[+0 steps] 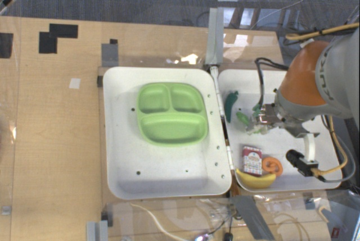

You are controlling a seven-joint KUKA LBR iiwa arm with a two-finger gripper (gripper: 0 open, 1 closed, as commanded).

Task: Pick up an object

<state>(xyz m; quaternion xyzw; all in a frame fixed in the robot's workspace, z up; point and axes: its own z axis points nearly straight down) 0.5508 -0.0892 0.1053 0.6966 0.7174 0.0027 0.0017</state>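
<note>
I am lowering the pincer (260, 119) over the small green object (244, 118) beside the green pepper (230, 104); whether it is gripping, I cannot tell.

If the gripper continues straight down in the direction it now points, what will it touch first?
Most likely the small green object lying just under the gripper in the right bin; if it misses that, the bin floor. Depth is hard to judge from this slanted view.

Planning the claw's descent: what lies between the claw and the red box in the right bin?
In the camera view, only bare white bin floor separates the claw from the red box.
</note>
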